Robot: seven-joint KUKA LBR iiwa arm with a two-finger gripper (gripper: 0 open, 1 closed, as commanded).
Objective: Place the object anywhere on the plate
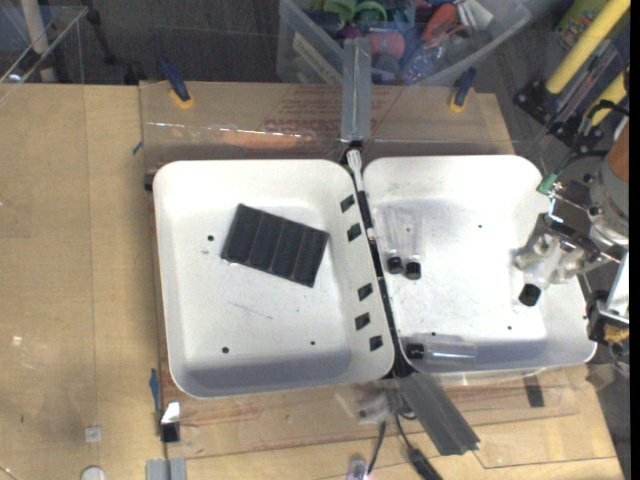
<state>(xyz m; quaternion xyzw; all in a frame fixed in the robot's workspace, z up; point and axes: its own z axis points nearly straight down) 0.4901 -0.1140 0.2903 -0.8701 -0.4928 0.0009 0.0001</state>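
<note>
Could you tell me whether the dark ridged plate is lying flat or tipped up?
Flat: the dark plate lies on the left bin's floor, its whole ridged top facing the camera.

Clear tub [400, 13] of colourful toys behind bins [190, 358]

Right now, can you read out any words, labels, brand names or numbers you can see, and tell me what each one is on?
No text can be read.
Yellow bottle at top right: it bears dark marks that may be print, too blurred to read.
Dark ribbed plate in the left bin: no lettering visible.
Clear tub of coloured toys behind the bins: no legible label.
</note>
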